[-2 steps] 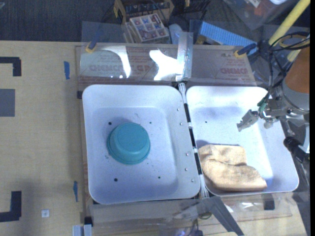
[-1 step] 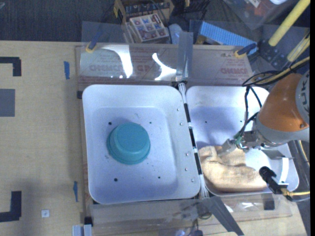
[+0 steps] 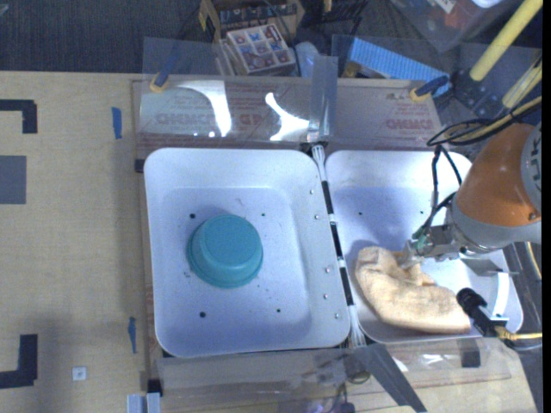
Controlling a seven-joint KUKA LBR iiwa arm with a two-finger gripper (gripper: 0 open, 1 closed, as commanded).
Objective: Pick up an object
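Camera view: gripper (image 3: 419,252) low on the beige cloth (image 3: 405,295) in right bin (image 3: 379,175); grasp state indiscernible, lift pending.

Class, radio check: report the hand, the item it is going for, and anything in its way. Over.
Hand down in right bin, at the beige cloth; grip unconfirmed. Teal bowl upside down in left bin. Nothing in the way.

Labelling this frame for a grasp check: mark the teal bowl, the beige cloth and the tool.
teal bowl (image 3: 225,249): camera view, middle of its upturned base, in the left bin.
beige cloth (image 3: 405,298): camera view, centre of the crumpled fabric, in the right bin.
tool (image 3: 419,250): camera view, its tip at the cloth's upper edge.
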